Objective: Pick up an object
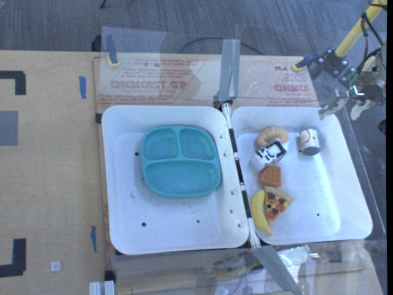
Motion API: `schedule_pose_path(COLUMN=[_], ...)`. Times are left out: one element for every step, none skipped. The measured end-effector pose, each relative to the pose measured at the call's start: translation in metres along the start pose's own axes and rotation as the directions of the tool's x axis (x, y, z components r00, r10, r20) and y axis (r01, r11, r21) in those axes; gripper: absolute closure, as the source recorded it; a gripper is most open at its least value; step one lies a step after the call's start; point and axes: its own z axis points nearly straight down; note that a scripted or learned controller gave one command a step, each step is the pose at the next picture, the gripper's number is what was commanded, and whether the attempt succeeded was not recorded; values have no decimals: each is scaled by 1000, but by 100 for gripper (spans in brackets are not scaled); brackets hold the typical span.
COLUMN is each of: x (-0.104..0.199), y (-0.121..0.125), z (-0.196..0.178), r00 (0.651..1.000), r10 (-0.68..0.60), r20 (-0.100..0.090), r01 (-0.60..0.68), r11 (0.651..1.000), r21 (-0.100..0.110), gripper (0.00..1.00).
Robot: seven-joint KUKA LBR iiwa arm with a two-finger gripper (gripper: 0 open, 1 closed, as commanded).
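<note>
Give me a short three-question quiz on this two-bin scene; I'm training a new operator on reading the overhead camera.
1. True or false: the teal divided plate lies in the left bin.
2. Which lies nearest the right bin's front edge? A) small can B) banana C) croissant
3. Fill in: the pizza slice touches the ____.

Key: 1 true. 2 B. 3 banana.

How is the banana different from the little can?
The banana is yellow, long and curved; the can is short, round and silvery. The banana lies by the pizza slice, while the can sits apart. Both are in the right bin.
</note>
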Motion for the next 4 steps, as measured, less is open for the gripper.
schedule_pose_path(x=[-14, 4, 5, 56], y=[14, 13, 14, 42], z=[137, 160, 149, 83], r00=[987, 986, 986, 997], r10=[-159, -166, -169, -79], r20=[0, 2, 5, 1], r01=[159, 166, 169, 79], r11=[987, 986, 986, 997], r21=[0, -4, -8, -3], gripper=[0, 0, 100, 100])
